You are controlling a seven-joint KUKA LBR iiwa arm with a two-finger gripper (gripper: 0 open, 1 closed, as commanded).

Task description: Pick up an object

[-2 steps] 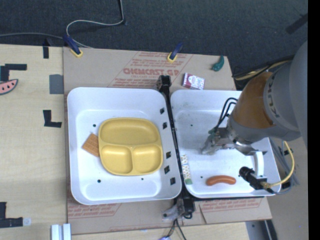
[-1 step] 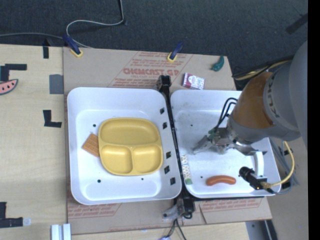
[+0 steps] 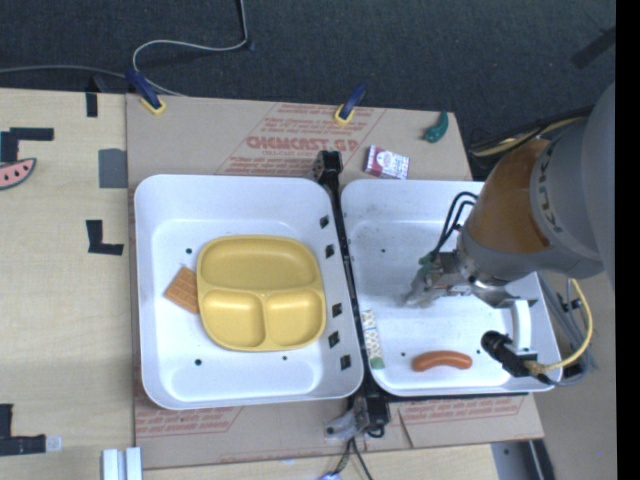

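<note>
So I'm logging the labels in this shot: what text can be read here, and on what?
"CHEMCAST GP": red print on the cardboard behind the bins.
More red print below it, and along the cardboard's front edge: too small to read.
Small packet behind the right bin: print blurred.
Strip between the bins: unreadable.

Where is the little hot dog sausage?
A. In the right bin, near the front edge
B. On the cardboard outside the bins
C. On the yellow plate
A: the sausage lies on the floor of the right bin, by its front wall, away from the yellow divided plate.
</note>
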